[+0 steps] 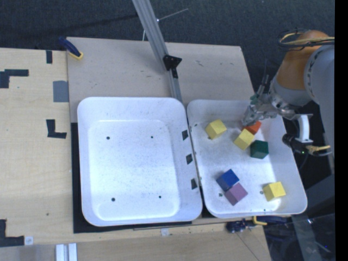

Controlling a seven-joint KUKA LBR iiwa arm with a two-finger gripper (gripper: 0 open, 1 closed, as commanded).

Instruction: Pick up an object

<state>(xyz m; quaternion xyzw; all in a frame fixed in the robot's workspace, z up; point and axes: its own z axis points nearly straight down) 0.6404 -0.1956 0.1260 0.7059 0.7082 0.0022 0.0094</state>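
Orange block (253,128) partly hidden beneath gripper (252,118)

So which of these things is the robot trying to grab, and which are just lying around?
For the job:
gripper, over the right bin
orange block, just under it
three yellow blocks
green block
blue block
purple block

Just lying about:
left bin
blue and yellow clamp on the bench
grey metal pole
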